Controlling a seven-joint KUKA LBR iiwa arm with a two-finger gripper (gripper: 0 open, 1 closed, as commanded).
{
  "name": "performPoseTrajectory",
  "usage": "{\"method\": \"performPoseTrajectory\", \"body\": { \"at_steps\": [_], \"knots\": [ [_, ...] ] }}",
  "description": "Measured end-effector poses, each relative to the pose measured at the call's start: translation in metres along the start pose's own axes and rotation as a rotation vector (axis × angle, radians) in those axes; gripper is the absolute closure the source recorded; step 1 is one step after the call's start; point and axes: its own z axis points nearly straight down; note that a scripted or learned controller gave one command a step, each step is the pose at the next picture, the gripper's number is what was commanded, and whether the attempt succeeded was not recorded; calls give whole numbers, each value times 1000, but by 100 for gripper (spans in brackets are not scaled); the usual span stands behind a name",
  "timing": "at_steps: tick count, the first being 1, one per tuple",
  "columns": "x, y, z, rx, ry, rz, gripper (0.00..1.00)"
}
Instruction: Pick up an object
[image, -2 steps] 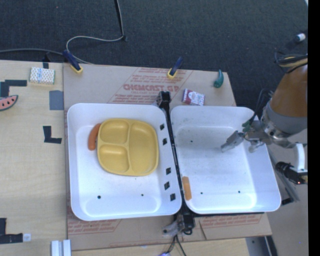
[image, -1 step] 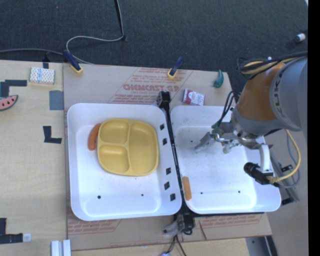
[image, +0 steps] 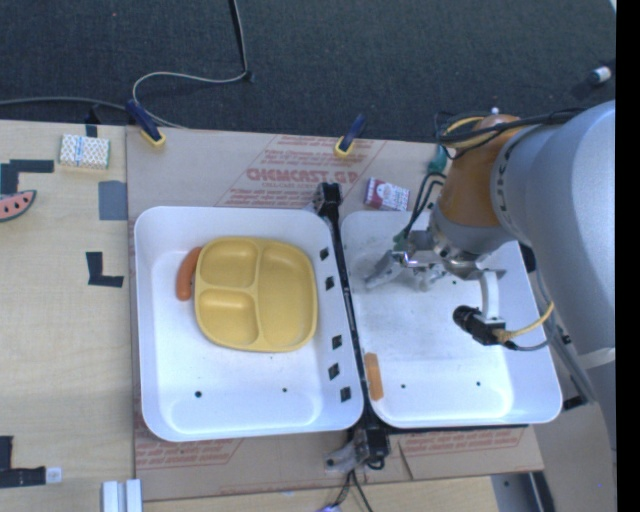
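red print on the cardboard (image: 290, 170) under the bins reads "chemcast", with more letters after it too blurred to make out; a small red-and-white packet (image: 386, 195) lies on that cardboard just above the right bin, its label too small to read. the hand (image: 378, 272) sits in the upper left part of the right bin (image: 520, 395), below the arm's orange band (image: 470, 195), its metal fingers pointing toward the divider between the bins; whether they are spread or pressed together cannot be told, and nothing shows between them. a small orange piece (image: 373, 376) lies at the lower left edge of the right bin, against the divider, well apart from the hand. in the left bin (image: 240, 410) a yellow tray (image: 256, 293) with three compartments lies flat, and an orange sausage (image: 185, 275) touches its left edge. at the upper left of the frame a checkered block (image: 84, 152) rests on the bench (image: 60, 350), with a watermelon slice (image: 14, 205) at the left edge below it.
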Motion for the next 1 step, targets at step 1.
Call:
{"method": "performPoseTrajectory", "body": {
  "at_steps": [1],
  "knots": [
    [1,0,-10,0,1,-1,100]
  ]
}}
